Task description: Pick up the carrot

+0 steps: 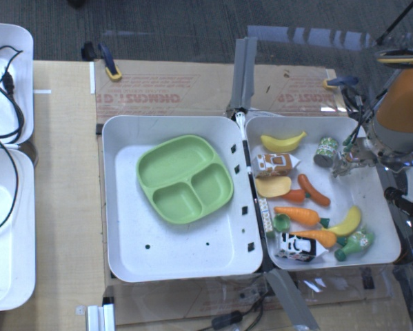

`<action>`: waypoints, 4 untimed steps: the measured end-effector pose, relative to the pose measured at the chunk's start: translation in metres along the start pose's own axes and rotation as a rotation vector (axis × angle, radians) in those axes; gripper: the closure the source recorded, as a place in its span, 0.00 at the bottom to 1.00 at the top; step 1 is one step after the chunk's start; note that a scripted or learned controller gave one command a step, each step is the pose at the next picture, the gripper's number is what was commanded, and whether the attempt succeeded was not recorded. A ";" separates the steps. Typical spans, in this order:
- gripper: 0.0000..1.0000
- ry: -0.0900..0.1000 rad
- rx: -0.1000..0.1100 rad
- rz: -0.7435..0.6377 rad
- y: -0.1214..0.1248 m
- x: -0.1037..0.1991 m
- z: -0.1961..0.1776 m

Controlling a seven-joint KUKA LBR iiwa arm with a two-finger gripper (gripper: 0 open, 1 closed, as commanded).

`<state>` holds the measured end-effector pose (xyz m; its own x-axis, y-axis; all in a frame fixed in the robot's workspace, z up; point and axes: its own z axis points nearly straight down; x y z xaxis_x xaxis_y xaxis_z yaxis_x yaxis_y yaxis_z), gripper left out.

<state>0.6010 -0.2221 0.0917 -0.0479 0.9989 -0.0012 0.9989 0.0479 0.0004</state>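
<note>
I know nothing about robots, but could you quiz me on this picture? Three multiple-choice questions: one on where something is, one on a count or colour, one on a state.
1. Where does the green divided plate lie?
A. left bin
B. right bin
C. bare bench

2. How many bananas are in the right bin?
A. one
B. two
C. four

3. The carrot is:
A. lying in the bin
B. on the plate
C. on the floor

Answers: 1 A, it sits alone in the left bin. 2 B, one near the top, one lower right. 3 A, it rests among the toys.

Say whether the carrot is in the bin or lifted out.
In the bin: the carrot lies flat in the right bin among other toy food.
</note>
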 end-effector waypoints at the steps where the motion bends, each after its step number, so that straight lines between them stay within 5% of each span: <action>1: 0.00 0.014 0.003 -0.009 0.003 0.009 0.001; 2: 0.00 0.001 0.002 0.025 -0.047 0.087 0.000; 3: 0.00 0.002 0.002 -0.058 -0.115 0.108 0.000; 4: 1.00 0.001 0.002 -0.052 -0.115 0.107 -0.008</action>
<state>0.4808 -0.1208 0.0998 -0.0999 0.9950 0.0000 0.9950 0.0999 -0.0016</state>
